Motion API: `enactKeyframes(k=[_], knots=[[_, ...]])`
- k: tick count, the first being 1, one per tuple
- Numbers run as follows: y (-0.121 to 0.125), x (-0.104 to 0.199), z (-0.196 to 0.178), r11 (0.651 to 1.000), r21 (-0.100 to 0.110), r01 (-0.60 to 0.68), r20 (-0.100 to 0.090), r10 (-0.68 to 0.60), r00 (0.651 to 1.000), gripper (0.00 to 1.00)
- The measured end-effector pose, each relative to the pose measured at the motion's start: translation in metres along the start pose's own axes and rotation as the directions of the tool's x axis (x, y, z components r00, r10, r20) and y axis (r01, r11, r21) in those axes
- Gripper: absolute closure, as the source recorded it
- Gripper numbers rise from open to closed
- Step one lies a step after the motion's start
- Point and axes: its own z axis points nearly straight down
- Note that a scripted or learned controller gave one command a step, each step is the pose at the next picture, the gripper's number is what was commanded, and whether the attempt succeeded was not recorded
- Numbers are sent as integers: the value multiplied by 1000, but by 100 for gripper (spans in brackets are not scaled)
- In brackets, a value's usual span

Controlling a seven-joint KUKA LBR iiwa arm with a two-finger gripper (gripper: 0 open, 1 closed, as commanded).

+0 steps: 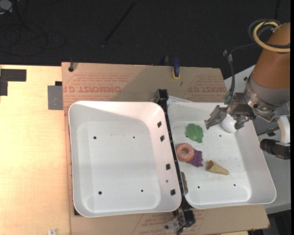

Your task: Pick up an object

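Jaws [229, 117] stand spread above the right bin [255, 190], gripping nothing; a white fitting sits between them. Pickup not yet done: green piece [194, 132], pink doughnut [185, 152], purple piece [197, 158] and cone [217, 168] lie in that bin. Red cardboard [112, 84] print reads inverted, illegible.
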Motion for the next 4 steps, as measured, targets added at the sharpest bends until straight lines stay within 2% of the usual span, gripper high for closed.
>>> enactKeyframes(k=[1, 2, 3, 4], knots=[[0, 0, -10, 1000, 2, 1, 0, -1, 1000, 100], [-50, -42, 61, 1000, 6, -5, -1, 5, 1000, 100], [-90, -78, 89, 1000, 4, -5, -1, 5, 1000, 100], [-86, -17, -58, 1000, -16, 7, 1, -7, 1000, 100]])
